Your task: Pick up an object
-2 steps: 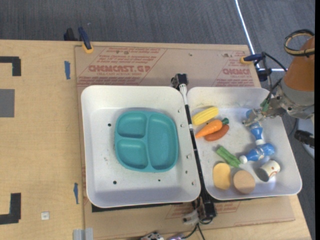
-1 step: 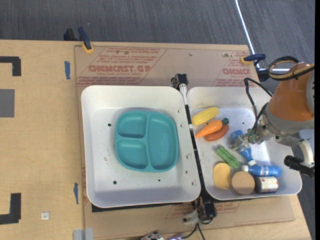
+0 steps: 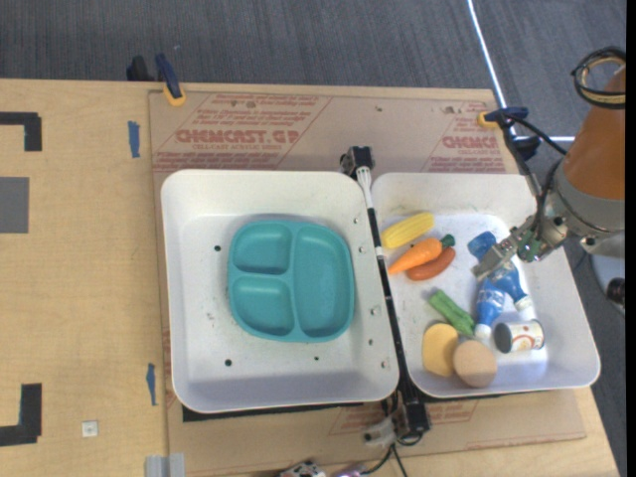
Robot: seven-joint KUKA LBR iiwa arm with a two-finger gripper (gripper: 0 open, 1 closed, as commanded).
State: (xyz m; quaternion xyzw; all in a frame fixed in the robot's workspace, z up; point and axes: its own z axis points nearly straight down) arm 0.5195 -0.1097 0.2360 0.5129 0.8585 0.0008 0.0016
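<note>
Blue bottle lying lengthwise toward the near rim, end effector above

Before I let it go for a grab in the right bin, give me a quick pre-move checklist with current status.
1. End effector is over the right bin: ok.
2. Nothing seen between its fingers: ok.
3. Finger opening: cannot tell, too small.
4. A target is directly below: ok, the blue bottle lies just under it.
5. Room around the target: not ok, the small can touches the bottle.
6. Teal plate sits in the left bin, away from the arm: ok.
</note>
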